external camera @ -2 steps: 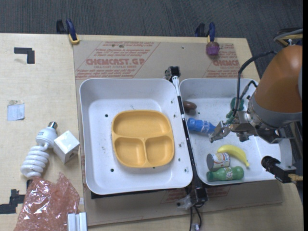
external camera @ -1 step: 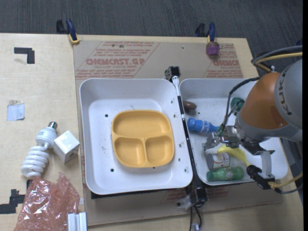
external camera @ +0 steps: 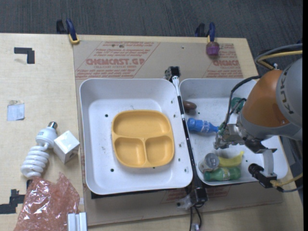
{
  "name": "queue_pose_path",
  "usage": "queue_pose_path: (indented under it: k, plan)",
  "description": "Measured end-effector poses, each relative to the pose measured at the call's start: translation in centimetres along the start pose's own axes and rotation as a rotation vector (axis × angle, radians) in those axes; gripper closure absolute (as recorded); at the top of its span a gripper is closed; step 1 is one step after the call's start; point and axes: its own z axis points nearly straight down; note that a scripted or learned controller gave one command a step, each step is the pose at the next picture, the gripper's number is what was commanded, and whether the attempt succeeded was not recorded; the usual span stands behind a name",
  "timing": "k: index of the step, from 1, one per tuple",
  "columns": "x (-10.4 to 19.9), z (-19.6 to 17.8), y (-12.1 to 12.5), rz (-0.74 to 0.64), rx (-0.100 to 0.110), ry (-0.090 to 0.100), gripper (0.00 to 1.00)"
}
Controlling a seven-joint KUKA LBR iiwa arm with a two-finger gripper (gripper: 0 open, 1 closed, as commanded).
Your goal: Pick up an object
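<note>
Blue bottle [external camera: 201,126] lies mid right bin [external camera: 202,88], brown object [external camera: 189,106] above it, yellow-green items [external camera: 226,167] and grey round piece [external camera: 210,161] at lower edge. Jaws [external camera: 223,142] low over bin, right of bottle; grip state cannot tell. Left bin [external camera: 91,129] holds yellow divided tray [external camera: 143,138]. Bulb [external camera: 38,153], white cube [external camera: 66,146] on counter [external camera: 33,90], frame left.

arm [external camera: 284,97]: grey | orange band | yellow and black cables
</note>
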Motion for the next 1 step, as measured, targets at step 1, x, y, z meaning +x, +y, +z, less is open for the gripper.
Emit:
queue_pose_path:
  k: [1]
  plan:
    - [0.00, 0.00, 0.00, -0.001, 0.000, 0.000, 0.00]
